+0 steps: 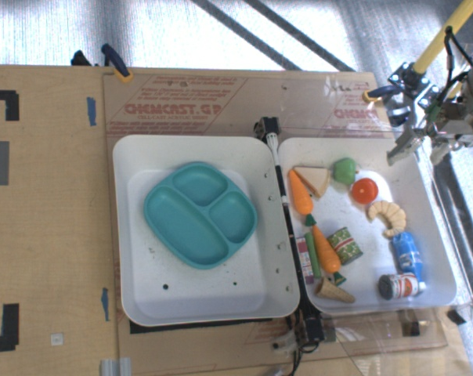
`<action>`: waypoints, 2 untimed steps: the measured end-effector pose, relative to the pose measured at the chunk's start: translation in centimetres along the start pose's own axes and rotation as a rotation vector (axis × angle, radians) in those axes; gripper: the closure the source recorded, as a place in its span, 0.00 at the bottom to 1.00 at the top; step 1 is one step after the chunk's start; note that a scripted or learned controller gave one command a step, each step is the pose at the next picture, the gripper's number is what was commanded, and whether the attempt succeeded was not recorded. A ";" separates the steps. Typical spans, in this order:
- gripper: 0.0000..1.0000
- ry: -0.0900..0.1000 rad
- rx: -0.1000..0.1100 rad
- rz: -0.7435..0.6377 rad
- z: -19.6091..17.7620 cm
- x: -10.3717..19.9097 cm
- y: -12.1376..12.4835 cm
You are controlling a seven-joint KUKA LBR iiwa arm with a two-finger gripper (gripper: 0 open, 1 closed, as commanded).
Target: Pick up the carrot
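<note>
**Camera view: carrot waits by the divider, hand off at the far corner**

Camera view has the carrot (pixel 300 192) lying in the right bin (pixel 436 210), hard against its left wall, pointing up and down the frame; a second orange, carrot-like piece (pixel 326 248) sits just below it with a green top, so the target wants care. It looks like a toy: light, stiff, smooth and likely a bit slippery; I'd take it across the thick middle, jaws spanning the short width. Trouble is the crowding; a tan wedge (pixel 315 178) touches its upper end, the bin wall runs along its left, and a red-and-green stick (pixel 308 257) lies near the lower tip. Well apart sit a green ball (pixel 344 170), a tomato (pixel 364 190), a croissant (pixel 388 215), a blue bottle (pixel 407 251) and a small can (pixel 398 286). Left bin (pixel 135 233) carries a teal plate (pixel 200 214). Up at the right corner hangs the hand (pixel 413 135), outside the bin; whether it is spread or closed I cannot tell.
</note>
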State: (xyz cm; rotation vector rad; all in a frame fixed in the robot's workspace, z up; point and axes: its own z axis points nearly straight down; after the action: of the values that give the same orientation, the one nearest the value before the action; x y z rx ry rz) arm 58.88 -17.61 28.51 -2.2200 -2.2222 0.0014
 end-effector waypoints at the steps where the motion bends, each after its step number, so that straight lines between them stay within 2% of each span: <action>1: 0.00 0.007 0.016 -0.089 17.5 6.6 -1.4; 2: 0.00 0.004 0.004 0.051 10.0 13.2 -9.7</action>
State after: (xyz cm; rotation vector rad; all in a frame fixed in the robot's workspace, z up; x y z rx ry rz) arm 49.13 -4.43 18.48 -2.2722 -2.1607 0.0013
